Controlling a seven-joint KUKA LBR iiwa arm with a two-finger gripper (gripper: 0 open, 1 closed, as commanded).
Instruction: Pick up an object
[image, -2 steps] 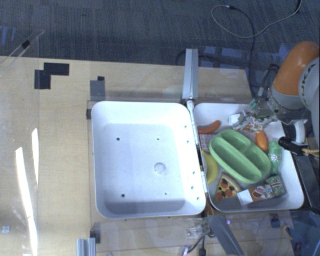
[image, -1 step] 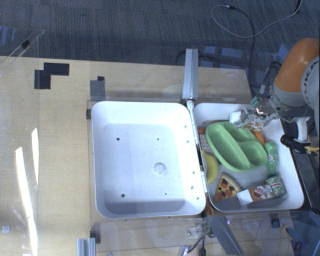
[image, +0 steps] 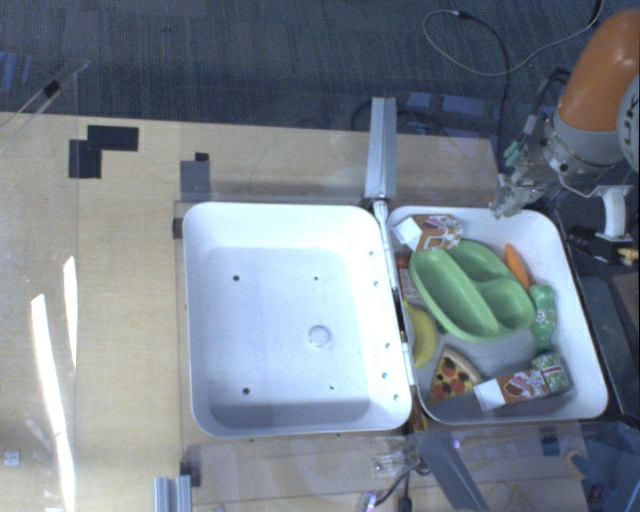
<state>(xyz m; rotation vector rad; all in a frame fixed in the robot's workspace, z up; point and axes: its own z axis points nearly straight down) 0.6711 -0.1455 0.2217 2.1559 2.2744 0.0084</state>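
Green dish (image: 470, 290) in right bin (image: 585, 330), below-left of end effector (image: 513, 195); grip state unclear.

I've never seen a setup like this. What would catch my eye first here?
Probably the bright green divided dish lying among toy food in the right bin, with a pizza slice and a banana beside it. Next, the arm's orange band at the top right, its pincer above that bin's far edge.
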